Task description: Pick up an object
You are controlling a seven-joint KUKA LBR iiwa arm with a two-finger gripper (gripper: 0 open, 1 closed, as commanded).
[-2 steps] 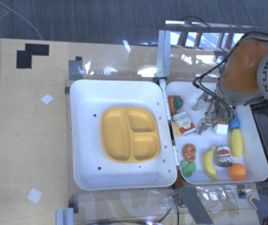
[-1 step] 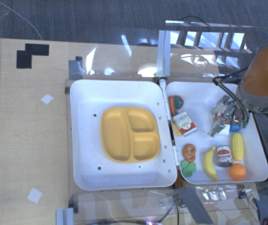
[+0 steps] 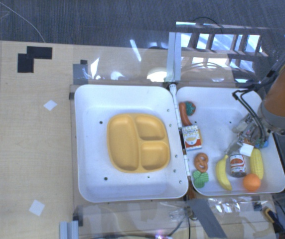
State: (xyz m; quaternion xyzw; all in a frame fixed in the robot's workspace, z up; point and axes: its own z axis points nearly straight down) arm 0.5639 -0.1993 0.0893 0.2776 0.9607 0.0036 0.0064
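Hovering over the fruit cluster, nothing lifted yet

Reaching in from three o'clock, your grey arm with the orange band point(image 3: 284, 96) has its gripper point(image 3: 246, 139) low over the right-hand white bin point(image 3: 217, 101), just above the crowded corner at five o'clock. You cannot tell from this slanted view whether the gripper is spread or closed; cables and a white tag clutter the tip, and no object is visibly caught in it.

Directly below the gripper stands a small red-labelled tin can point(image 3: 237, 165). A yellow banana point(image 3: 223, 173) lies touching the can at its nine o'clock, a yellow corn cob point(image 3: 256, 163) at its three o'clock, and a round orange fruit point(image 3: 251, 182) at its five o'clock. Along the bin's nine o'clock wall you have a red sausage with a green end point(image 3: 186, 111), a small orange-and-white carton point(image 3: 192, 137), a brown pretzel point(image 3: 201, 161) and a green leafy piece point(image 3: 200, 178).

The left-hand white bin point(image 3: 90, 133) carries a yellow three-compartment plastic tray point(image 3: 138, 142) on the wooden tabletop point(image 3: 28, 148).

Judging by this, you are at the approach step, with the can the likeliest target. The next move calls for a straight descent centred on the can, since its neighbours crowd both flanks and could foul the grasp.
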